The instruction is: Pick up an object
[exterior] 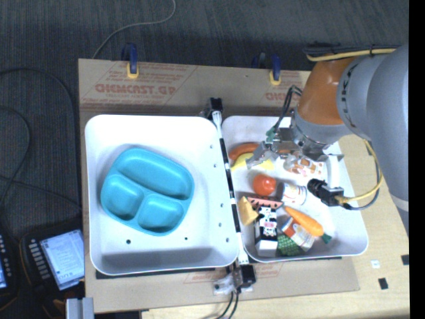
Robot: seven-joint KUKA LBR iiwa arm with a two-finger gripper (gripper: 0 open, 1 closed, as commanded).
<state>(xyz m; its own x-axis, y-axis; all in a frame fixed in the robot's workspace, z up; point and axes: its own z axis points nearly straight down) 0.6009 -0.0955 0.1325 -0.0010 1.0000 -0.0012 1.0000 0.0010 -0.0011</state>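
The right white bin holds a heap of small objects. Among them are a red ball, an orange carrot, a yellow wedge, a cow-patterned box, a white bottle and a green-patterned item. An orange and yellow piece lies at the bin's far left corner. My gripper hangs low over the far part of this bin, just right of that piece and above the red ball. The wrist hides what lies under it.
The left white bin holds a blue divided plate. Both bins rest on a cardboard sheet held by blue and yellow clamps. Cables run across the dark floor, and a small screen sits at the lower left.
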